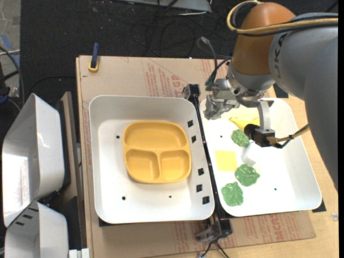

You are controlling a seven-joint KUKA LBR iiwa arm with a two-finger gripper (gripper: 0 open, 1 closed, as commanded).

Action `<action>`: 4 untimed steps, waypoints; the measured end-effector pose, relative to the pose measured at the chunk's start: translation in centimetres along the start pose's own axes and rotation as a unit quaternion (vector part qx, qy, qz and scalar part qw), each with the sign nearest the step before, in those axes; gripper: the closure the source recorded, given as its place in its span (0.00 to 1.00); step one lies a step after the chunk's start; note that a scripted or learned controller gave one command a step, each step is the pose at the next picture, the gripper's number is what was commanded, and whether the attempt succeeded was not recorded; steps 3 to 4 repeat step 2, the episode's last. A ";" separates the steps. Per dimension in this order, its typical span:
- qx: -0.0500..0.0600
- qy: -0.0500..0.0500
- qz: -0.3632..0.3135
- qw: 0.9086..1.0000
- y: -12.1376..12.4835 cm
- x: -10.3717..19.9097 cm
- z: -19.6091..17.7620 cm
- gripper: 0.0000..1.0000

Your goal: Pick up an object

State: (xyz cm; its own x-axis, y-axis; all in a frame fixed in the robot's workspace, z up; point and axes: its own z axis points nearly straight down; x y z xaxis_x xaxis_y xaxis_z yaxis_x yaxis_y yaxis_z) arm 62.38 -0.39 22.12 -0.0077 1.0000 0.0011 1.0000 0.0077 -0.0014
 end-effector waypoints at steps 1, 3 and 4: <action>-0.002 0.000 0.000 1.000 0.3 5.0 -1.3 1.00; 0.000 0.000 0.000 1.000 0.0 10.2 -0.1 1.00; 0.000 0.000 0.000 1.000 0.0 10.2 -0.1 1.00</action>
